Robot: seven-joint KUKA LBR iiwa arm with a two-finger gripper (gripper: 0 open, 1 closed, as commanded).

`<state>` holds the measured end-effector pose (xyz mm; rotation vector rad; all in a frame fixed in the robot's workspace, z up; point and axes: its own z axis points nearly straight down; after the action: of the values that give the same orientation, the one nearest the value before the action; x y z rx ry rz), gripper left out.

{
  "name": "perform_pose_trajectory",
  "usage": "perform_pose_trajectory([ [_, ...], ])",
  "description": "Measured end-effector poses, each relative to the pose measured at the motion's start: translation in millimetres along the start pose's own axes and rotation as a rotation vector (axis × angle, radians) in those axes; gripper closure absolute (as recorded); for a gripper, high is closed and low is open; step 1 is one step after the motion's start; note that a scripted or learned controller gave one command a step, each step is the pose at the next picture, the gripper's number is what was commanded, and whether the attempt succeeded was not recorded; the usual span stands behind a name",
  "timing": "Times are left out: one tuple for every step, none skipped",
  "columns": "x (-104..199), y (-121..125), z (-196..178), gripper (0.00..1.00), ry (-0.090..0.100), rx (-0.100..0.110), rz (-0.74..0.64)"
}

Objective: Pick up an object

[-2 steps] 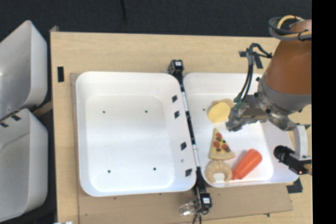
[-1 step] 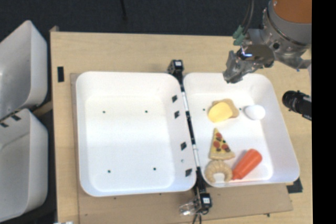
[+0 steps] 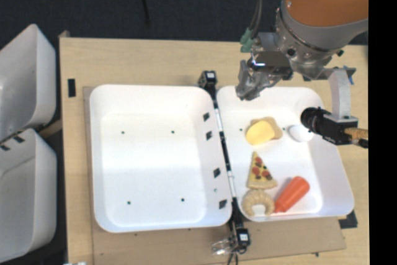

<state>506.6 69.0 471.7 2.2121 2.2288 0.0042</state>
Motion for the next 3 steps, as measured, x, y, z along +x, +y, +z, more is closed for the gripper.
perform_pose_trajectory([
  [59, -4, -23, 1.00, 0.000, 0.000, -0.001],
  [53, -17, 50, 1.00, -0.004, 0.009, 0.008],
  [-16, -18, 132, 1.00, -0.005, 0.011, 0.014],
])
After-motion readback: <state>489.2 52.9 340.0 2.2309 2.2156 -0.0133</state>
